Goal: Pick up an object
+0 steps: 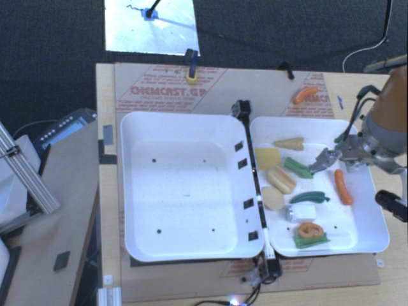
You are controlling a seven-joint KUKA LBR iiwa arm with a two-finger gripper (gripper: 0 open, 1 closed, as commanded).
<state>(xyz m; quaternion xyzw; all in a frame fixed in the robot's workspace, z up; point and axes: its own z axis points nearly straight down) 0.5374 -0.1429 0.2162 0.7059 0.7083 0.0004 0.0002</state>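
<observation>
While the arm (389, 116) reaches in from the right over the right-hand bin (366, 234), we see its gripper (323, 161) hanging above the bin's upper middle, and we cannot tell how its claw stands; nothing visible sits in it. Just left of and below the gripper lies a green pepper (297, 167), slanted, and above that a pale yellow cone-shaped piece (289, 143). Against the bin's left wall we see a yellow block (268, 157), with a tan bread roll (281, 180) just beneath it and a pale round piece (272, 198) lower still. An orange sausage (343, 187) lies on end below the gripper, apart from the rest. A second, darker green pepper (310, 197) lies across the middle, a small white and grey piece (300, 211) under it, and near the front wall an orange ring rests on a green leaf (311, 233). Another orange sausage (306, 95) lies outside on the board behind the bins. The left-hand bin (185, 190) sits alongside, 2 bins joined by black clips.
</observation>
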